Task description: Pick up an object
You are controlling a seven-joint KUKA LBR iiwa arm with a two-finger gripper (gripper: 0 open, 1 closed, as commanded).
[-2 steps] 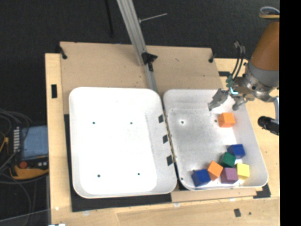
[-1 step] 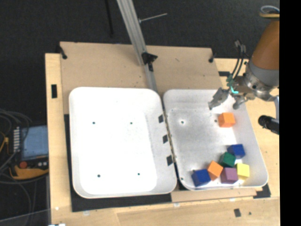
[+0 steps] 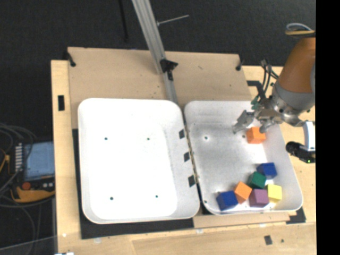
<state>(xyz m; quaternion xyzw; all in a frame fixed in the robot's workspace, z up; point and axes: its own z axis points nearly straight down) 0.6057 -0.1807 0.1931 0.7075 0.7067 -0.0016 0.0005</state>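
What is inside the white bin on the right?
The right bin holds seven small blocks: an orange block just under the gripper, and six clustered at its near edge. Whatever lies beneath the gripper itself is covered.

We can read no text, label, brand, number or sign anywhere in this view.
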